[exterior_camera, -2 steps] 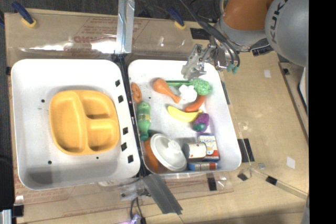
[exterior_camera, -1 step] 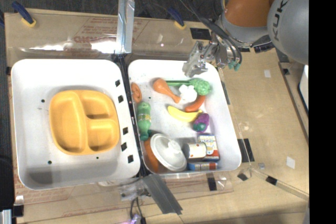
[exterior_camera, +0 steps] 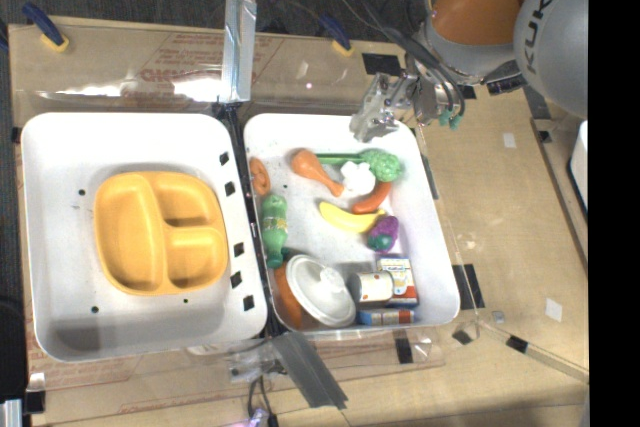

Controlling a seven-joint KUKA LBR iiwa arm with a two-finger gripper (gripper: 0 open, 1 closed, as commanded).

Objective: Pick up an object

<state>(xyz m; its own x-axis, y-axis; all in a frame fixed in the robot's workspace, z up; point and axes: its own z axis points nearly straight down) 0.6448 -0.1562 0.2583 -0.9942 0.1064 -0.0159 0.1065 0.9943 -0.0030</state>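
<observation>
Two shallow white bins were set side by side on the surface (exterior_camera: 500, 215), presumably so that objects could be drawn from one and dropped into the other. The left bin (exterior_camera: 50, 215) carried a yellow divided tray (exterior_camera: 160, 230), laid flat near its middle. The right bin (exterior_camera: 435, 225) held the loose candidates for picking, crowded together: a toy drumstick (exterior_camera: 315, 167), a green broccoli piece (exterior_camera: 382, 165), a banana (exterior_camera: 345, 216), a purple grape-like piece (exterior_camera: 383, 232), a green bottle-shaped toy (exterior_camera: 273, 227) lying along the inner wall, a metal pot lid (exterior_camera: 322, 290) and a small carton (exterior_camera: 397, 280) at the near end. Several of these were touching or overlapping, which was judged to make a clean grasp harder.

The end effector (exterior_camera: 378, 120) was seen above the far edge of the right bin, just beyond the broccoli piece and the drumstick, carried by the grey arm (exterior_camera: 550, 15) reaching in from the right. Nothing was seen between its fingers; whether they were spread or closed could not be told from this angle, since the metal parts blurred together. The position suggested a pose over the far end of the pile, with no object yet lifted and the pick itself still to be made.
</observation>
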